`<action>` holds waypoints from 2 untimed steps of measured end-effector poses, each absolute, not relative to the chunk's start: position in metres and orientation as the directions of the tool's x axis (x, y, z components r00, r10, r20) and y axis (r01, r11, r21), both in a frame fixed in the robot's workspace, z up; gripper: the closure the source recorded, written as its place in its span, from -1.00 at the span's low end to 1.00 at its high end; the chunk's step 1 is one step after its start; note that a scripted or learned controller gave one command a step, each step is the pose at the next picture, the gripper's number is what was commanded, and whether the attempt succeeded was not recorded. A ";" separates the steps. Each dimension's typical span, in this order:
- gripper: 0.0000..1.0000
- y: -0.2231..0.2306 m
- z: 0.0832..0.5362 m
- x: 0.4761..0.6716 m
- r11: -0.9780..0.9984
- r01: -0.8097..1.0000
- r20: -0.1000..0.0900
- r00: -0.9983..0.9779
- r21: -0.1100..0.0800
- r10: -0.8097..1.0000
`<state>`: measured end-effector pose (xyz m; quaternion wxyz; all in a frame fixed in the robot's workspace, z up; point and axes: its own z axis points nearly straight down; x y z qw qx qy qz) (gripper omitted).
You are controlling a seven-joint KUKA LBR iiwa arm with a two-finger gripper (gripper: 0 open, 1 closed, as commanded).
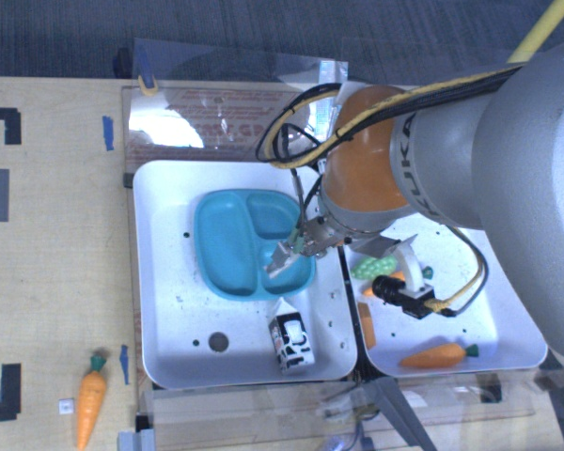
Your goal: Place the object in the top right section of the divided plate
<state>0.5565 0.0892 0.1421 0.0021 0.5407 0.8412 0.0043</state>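
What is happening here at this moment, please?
A grey robot arm reaches in from the right, and its claw hangs over the right side of a blue divided plate in the left white bin. I cannot tell whether the claw holds anything. A small black and white can lies in that bin below the plate. The right bin has an orange carrot and a green toy. Another carrot lies on the bench outside the bins.

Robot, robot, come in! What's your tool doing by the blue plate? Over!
Tool low over blue divided plate, at its right edge. Grip unclear, no object seen held. Black-and-white can lies just below plate; toy carrot in right bin.
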 end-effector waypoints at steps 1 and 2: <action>1.00 0.089 0.151 0.556 0.414 0.910 0.000 -0.414 0.009 0.910; 1.00 0.033 0.186 0.571 0.581 0.814 -0.004 -0.581 0.004 0.814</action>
